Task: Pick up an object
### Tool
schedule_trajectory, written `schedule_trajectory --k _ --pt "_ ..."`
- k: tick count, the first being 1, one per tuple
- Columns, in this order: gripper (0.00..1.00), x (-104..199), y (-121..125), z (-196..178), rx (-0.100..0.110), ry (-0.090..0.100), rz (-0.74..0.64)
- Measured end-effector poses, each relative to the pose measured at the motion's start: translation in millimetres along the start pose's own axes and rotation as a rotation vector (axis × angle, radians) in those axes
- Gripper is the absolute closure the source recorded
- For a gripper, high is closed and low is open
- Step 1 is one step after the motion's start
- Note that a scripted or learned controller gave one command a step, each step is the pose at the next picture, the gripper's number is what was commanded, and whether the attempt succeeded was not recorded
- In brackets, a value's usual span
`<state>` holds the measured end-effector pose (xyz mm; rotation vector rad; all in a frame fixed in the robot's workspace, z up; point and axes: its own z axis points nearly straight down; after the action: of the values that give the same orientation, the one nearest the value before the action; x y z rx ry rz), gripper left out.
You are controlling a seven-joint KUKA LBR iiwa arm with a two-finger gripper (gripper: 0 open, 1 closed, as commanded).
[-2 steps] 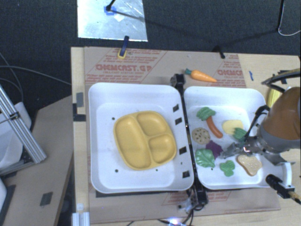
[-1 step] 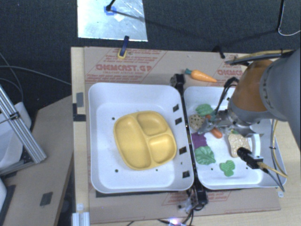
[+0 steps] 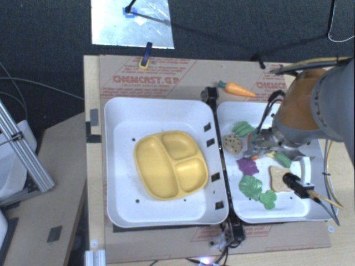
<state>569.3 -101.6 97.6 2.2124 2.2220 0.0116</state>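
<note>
Divided plate (image 3: pixel 169 164) in left bin (image 3: pixel 119 148); toy foods in right bin (image 3: pixel 302 210); carrot (image 3: pixel 236 88) behind bins on tabletop (image 3: pixel 166 73).

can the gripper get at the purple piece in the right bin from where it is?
Probably yes. The gripper sits just above the purple piece, nothing lying over it; the green pieces lie beside it, apart.

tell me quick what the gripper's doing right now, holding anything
gripper: low in the right bin over the purple piece; cannot be told whether it is open, closed or holding anything.

One fixed camera looks down aslant on both bins (image 3: pixel 161 107).
</note>
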Motion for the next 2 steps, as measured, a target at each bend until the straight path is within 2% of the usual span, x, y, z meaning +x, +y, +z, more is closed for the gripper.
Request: schedule_trajectory --k 1,2 --pt "1.00 54 -40 -91 0.006 0.001 -0.004" --pt "1.00 104 -28 -157 0.002 0.000 -0.005"
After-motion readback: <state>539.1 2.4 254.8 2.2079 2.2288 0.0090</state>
